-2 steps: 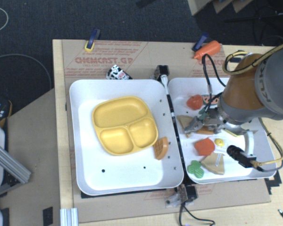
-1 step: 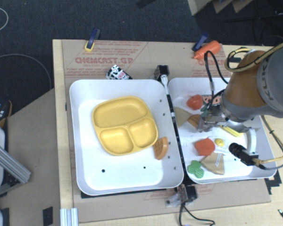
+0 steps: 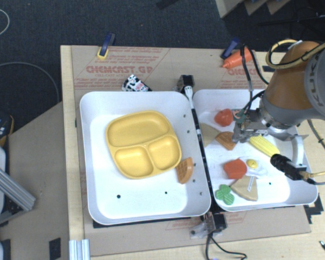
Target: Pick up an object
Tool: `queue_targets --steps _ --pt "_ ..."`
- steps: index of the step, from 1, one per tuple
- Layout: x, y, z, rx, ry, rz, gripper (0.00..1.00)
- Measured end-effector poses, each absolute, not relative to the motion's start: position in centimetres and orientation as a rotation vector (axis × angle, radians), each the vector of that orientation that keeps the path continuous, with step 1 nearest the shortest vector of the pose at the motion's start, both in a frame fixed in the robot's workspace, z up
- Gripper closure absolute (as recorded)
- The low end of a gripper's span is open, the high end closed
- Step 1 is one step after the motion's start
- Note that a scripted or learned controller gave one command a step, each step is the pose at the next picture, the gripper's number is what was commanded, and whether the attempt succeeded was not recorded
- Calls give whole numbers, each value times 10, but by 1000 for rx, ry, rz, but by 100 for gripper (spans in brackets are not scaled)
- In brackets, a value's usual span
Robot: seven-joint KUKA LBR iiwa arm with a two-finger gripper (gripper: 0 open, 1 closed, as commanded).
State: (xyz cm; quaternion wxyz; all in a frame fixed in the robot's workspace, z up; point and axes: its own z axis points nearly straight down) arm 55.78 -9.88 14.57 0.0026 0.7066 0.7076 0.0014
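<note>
My gripper (image 3: 239, 136) hangs low in the right bin (image 3: 206, 104), just right of a tan wedge-shaped food piece (image 3: 225, 141). A red tomato-like piece (image 3: 224, 117) lies just above it. A yellow corn cob (image 3: 264, 144) sits to the gripper's right. Further forward are a red piece (image 3: 235, 168), a small yellow piece (image 3: 252, 164), a green broccoli-like piece (image 3: 224, 194) and a tan sandwich wedge (image 3: 247, 188). Nothing shows between the fingers.
The left bin (image 3: 97, 112) holds a yellow divided plate (image 3: 143, 144) and a brown bread-like piece (image 3: 184, 170) by its right wall. An orange carrot toy (image 3: 234, 60) and a black-and-white object (image 3: 135, 84) lie on the bench behind the bins.
</note>
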Motion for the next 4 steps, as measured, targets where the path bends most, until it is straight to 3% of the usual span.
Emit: queue_targets --steps 2,4 --pt "553 -101 227 2216 2219 5 100" --pt "629 -40 214 2213 2226 6 100"
